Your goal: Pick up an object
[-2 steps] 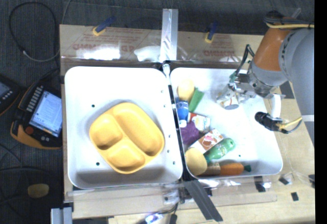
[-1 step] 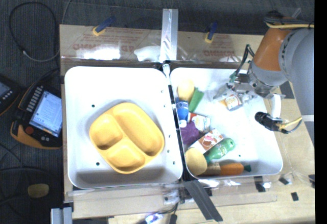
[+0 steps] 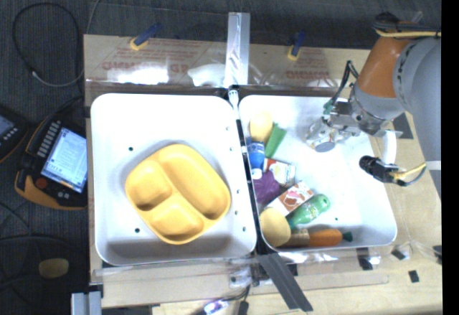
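Left bin [image 3: 107, 163]: one yellow sectioned tray [image 3: 177, 191], roughly centred. Right bin [image 3: 358, 199]: items bunched along its left wall and front, a yellow lemon-like piece [image 3: 260, 125] at the back, green bottle [image 3: 310, 209], purple item [image 3: 267, 186], orange carrot [image 3: 324, 237] at the front. Gripper [image 3: 326, 133] sits over the right bin's back area, apart from the pile, nothing seen between its fingers; can't tell how wide they stand.
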Controlling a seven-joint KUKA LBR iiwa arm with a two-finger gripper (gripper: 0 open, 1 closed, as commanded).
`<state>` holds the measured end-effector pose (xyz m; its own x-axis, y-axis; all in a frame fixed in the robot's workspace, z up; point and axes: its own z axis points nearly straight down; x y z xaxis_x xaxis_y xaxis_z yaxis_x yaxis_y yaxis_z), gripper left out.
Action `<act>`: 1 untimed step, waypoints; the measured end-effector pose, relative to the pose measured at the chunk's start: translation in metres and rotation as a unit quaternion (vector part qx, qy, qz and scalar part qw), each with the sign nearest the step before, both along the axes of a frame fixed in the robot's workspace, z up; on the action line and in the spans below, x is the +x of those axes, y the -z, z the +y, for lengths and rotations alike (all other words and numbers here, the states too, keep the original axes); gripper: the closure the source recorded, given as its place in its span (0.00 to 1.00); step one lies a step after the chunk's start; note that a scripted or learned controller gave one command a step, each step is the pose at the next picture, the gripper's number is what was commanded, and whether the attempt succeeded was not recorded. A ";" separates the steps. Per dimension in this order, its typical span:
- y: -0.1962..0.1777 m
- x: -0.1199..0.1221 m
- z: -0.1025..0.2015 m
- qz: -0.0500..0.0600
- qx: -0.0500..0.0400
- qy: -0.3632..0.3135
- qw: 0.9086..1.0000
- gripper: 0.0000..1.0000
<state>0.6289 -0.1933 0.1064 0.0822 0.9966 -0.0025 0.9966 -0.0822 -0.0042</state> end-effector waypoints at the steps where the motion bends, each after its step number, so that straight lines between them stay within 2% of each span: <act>1: 0.004 0.034 0.035 0.010 0.001 -0.041 0.999 1.00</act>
